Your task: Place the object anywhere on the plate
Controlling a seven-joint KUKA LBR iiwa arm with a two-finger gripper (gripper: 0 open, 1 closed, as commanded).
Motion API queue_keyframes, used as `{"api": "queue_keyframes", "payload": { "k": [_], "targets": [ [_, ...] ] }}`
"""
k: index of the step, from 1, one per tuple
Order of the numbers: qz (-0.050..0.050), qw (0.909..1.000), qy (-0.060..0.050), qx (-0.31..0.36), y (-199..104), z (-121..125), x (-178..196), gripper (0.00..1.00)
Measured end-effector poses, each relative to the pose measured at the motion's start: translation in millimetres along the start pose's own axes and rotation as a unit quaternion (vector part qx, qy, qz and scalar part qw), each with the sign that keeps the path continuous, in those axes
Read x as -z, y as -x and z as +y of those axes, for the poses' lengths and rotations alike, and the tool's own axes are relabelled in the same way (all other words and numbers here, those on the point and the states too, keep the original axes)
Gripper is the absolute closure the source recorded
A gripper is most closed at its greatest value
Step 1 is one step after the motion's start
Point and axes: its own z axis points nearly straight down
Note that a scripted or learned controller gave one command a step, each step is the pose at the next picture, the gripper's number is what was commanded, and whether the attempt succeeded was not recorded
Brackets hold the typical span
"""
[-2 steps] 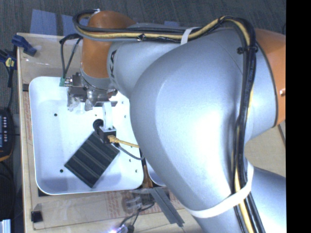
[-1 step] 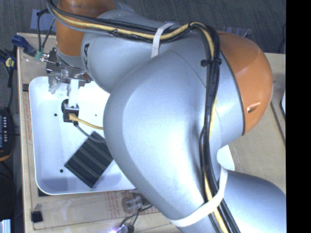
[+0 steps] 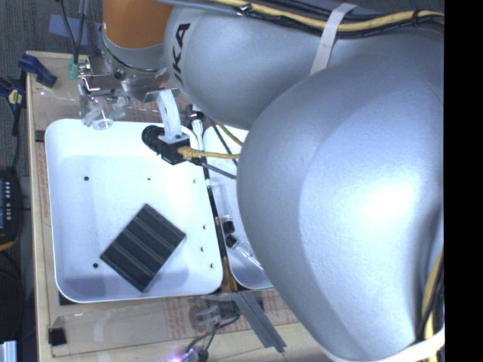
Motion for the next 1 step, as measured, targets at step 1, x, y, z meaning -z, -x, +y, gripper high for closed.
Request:
{"api": "queue_keyframes", "payload": {
  "k": [1],
  "targets": [
    [-0.001, 0.9506, -0.001, 0.31, 6.2, -41.8, 34.2, 1.0]
  ]
}}
